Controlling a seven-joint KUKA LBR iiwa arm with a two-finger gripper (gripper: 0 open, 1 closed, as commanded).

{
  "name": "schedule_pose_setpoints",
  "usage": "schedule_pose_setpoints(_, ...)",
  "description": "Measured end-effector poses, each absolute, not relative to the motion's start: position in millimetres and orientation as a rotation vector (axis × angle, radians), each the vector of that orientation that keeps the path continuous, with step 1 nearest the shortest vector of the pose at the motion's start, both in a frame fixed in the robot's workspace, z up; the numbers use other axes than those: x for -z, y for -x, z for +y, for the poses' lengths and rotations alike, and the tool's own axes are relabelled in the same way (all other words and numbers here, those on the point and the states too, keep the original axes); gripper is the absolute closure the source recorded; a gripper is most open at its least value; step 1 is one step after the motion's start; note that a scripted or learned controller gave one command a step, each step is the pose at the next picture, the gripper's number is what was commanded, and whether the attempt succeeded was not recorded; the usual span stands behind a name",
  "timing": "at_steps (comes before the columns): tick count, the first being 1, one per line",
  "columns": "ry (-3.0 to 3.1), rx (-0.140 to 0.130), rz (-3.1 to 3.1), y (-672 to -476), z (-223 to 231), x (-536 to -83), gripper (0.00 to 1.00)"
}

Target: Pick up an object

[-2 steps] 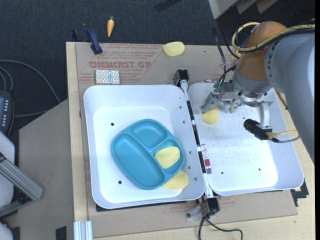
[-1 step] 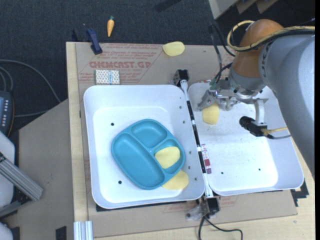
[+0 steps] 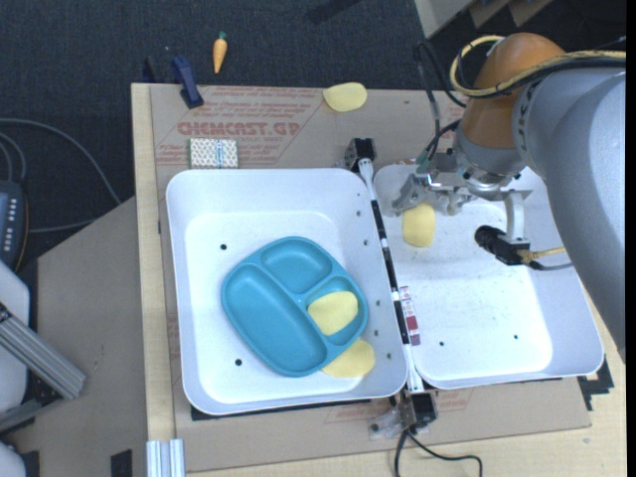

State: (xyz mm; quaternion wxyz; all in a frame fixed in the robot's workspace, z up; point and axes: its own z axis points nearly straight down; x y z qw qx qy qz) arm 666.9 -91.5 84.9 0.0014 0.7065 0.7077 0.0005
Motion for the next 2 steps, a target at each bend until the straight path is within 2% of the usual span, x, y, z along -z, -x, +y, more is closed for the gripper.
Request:
schedule_pose_setpoints(1,-2.214,-0.003,2.221,-667.6,-91.4,-95.5,1.00)
schedule_pose_setpoints(2,-2.214,-0.003,2.221,-667.5,-91.3,-95.2,0.00)
